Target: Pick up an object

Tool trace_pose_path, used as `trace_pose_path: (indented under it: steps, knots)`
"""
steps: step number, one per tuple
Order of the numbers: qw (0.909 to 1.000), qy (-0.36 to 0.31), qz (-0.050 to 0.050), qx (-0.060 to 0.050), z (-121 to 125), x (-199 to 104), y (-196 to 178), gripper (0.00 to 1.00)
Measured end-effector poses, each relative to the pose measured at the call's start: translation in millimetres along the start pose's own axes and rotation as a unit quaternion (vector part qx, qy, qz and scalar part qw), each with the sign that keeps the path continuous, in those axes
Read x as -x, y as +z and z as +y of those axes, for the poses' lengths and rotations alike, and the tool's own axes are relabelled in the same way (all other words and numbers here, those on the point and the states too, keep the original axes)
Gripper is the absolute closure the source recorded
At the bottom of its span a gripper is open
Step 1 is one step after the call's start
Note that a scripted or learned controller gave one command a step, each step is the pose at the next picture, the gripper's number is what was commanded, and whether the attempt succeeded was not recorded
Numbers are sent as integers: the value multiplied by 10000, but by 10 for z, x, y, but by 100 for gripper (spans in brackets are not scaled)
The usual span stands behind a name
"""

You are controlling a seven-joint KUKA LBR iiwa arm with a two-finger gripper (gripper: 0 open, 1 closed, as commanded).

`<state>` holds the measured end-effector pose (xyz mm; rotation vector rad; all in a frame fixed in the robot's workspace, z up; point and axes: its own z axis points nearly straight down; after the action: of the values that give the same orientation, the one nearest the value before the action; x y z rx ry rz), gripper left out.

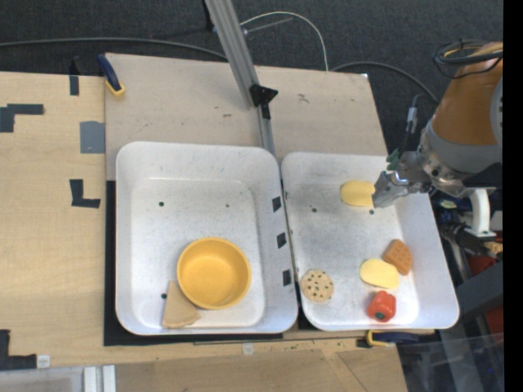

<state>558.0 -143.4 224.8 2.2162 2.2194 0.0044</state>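
Observation:
My gripper (384,193) hangs over the upper right part of the right bin (331,178), right beside a pale yellow oval piece (356,193) that lies just to its left. The fingertips point down at the piece's right edge. Lower in the same bin lie a second yellow piece (379,273), an orange-brown waffle-like piece (399,256), a red piece (382,306) and a round chocolate-chip cookie (316,285).
The left bin (147,170) holds a yellow bowl (213,272) and a tan triangular slice (179,310) at its front. A slanted metal pole (239,43) crosses the bench above the bins. The arm's orange band (466,104) is at the right.

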Motion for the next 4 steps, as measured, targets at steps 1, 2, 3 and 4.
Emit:
trace_pose_path:
  steps: [1,2,3,4]
  knots:
    - [10000,4,-1,-2,-63,72,-537,100]
    - [10000,1,7,-22,-56,70,-727,100]
    - [10000,-22,15,-34,-126,-481,-703,100]
    - [10000,-27,14,-46,-214,-1066,-480,100]
